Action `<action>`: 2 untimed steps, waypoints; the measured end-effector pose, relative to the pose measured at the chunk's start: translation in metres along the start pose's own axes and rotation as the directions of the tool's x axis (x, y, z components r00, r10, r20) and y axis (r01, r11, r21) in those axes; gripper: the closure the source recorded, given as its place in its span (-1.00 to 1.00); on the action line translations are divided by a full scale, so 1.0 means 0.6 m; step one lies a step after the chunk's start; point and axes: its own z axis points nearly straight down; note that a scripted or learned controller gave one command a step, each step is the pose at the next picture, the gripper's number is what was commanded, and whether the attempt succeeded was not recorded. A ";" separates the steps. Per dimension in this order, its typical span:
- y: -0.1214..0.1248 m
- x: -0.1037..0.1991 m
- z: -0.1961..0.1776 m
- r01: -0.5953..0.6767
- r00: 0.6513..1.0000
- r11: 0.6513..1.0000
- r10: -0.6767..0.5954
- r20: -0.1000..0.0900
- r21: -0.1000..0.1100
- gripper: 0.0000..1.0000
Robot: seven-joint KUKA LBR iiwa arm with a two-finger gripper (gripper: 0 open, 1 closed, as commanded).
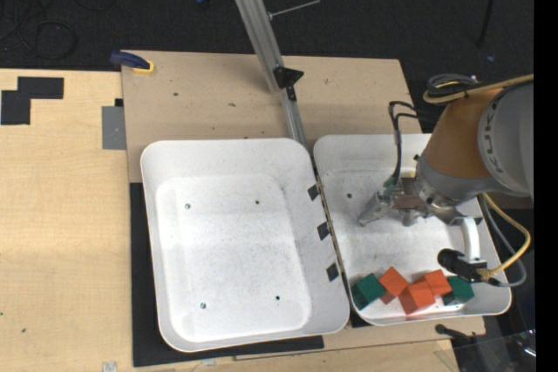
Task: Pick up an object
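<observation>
Blocks, orange [394,281] and green [368,288] among them, lie bunched along the near edge of the right bin [366,157], with a second orange block [420,292] and another green one [459,292] just beside them toward the corner. Above the middle of that bin, the grey arm [488,144] with its orange band reaches in from the right, its gripper [384,206] hanging over bare white floor, well apart from the blocks. Nothing shows between the fingers; whether they are spread or closed cannot be told from here. The left bin [174,165] sits alongside on the wooden bench [218,91], where a slanted aluminium rail [257,17] rises behind the bins.
</observation>
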 end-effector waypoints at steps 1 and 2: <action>-0.001 -0.002 -0.018 -0.007 1.000 1.000 0.007 -0.002 0.000 1.00; -0.001 0.014 -0.108 0.004 1.000 1.000 -0.004 0.000 -0.003 1.00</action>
